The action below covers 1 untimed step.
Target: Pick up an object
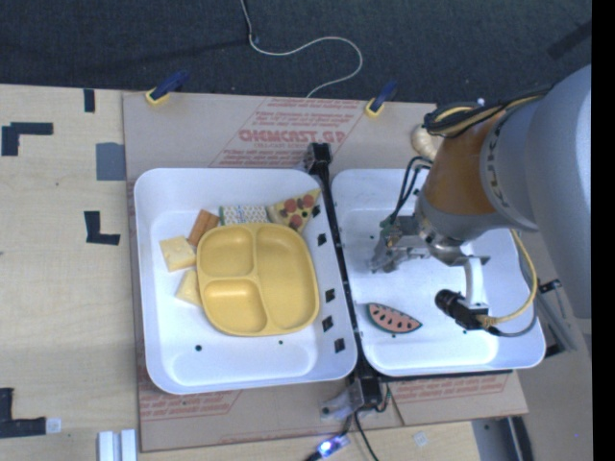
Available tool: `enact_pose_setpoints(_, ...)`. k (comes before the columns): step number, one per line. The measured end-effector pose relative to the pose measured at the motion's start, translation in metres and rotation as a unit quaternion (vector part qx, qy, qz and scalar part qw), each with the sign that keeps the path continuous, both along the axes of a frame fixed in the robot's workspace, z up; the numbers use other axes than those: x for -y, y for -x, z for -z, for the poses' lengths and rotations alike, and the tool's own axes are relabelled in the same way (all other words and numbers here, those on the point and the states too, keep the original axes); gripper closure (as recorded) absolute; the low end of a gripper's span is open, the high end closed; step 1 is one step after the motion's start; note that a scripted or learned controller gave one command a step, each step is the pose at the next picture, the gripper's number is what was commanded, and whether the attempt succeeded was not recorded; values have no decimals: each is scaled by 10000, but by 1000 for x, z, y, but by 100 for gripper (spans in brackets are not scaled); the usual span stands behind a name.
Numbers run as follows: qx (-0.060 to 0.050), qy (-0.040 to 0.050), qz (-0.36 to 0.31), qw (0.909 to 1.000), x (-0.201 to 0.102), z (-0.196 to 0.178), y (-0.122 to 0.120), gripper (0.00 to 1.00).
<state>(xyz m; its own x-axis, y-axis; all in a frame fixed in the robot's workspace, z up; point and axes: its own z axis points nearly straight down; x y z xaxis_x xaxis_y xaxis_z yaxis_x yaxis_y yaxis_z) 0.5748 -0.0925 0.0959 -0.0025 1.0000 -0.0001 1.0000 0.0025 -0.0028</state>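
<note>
I have the pincer (387,254) low over the right bin (519,353), wrist pointed down, placed for a straight descent. I cannot tell its state from this slanted view; nothing shows in it. The nearest candidate, a watermelon slice (392,319), lies flat on the bin floor just below the pincer toward the near rim, apart from it. Left of the pincer, the other bin (159,353) holds a yellow tray (258,279) with small food pieces around its far and left edges. The cardboard (288,133) beyond carries red print, reversed and only partly legible.
</note>
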Motion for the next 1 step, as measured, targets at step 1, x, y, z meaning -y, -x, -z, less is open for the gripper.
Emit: enact_pose_setpoints(1,33,2,7,10000,4,-61,-5,100)
